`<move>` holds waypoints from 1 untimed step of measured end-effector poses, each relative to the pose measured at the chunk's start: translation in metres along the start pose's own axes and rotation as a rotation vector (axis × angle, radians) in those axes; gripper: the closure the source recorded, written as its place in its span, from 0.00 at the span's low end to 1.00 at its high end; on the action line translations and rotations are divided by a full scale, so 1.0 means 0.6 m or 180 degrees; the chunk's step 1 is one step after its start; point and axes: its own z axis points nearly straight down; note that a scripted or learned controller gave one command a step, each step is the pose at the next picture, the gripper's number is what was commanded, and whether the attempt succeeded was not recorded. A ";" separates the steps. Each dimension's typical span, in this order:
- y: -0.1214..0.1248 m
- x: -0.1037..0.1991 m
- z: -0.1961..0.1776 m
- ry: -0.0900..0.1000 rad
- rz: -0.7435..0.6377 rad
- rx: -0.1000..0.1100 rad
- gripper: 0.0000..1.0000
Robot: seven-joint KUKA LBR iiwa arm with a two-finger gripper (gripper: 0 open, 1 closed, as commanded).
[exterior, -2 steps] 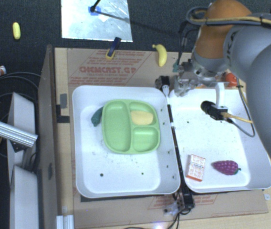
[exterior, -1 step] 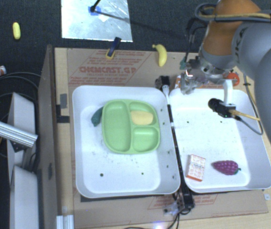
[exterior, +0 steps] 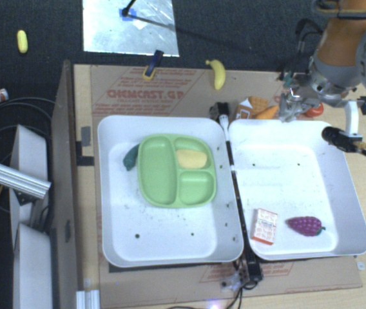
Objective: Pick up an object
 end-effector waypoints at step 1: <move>0.000 0.049 0.012 0.0006 -0.0026 0.0007 1.00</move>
